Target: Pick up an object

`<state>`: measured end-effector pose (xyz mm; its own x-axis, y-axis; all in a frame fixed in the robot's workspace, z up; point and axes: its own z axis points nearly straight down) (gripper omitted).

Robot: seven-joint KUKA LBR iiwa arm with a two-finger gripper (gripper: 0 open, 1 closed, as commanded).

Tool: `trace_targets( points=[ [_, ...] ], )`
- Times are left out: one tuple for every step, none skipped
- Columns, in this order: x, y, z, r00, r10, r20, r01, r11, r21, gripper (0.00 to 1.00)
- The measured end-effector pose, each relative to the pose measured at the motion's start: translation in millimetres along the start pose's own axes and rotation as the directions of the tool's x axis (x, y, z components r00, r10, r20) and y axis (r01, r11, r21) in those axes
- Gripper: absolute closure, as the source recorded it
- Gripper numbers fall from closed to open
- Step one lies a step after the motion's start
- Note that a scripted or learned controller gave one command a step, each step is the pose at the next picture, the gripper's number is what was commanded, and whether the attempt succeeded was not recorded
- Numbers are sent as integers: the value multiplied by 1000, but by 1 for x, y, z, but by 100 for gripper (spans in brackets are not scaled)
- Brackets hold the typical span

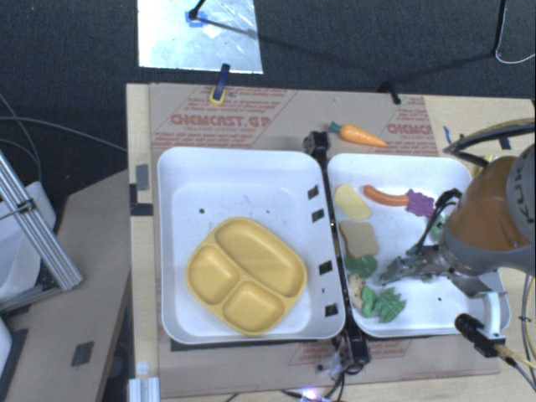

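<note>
The right bin (pixel 452 170) holds several toy foods: a pale yellow piece (pixel 352 201), an orange-red sausage (pixel 385 196) beside a purple piece (pixel 419 201), a brown bread slice (pixel 360 239), a dark green broccoli piece (pixel 363 265) and a leafy green piece (pixel 383 305). My gripper (pixel 387 273) is low in this bin, its tip pointing left. It lies just right of the broccoli piece and above the leafy piece. I see nothing held in it.
The left bin (pixel 243 170) holds a yellow divided plate (pixel 244 274). A toy carrot (pixel 358 134) lies on the cardboard behind the right bin. The arm's orange band (pixel 490 212) hangs over the right bin's right side. Black clips (pixel 322 216) line the wall between the bins.
</note>
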<state>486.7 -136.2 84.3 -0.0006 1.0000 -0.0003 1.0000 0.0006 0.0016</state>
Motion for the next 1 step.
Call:
trace_targets(
  points=[
    [-38, 0, 0, 1000, 1, 1, -1, 1000, 0, 0]
  ],
)
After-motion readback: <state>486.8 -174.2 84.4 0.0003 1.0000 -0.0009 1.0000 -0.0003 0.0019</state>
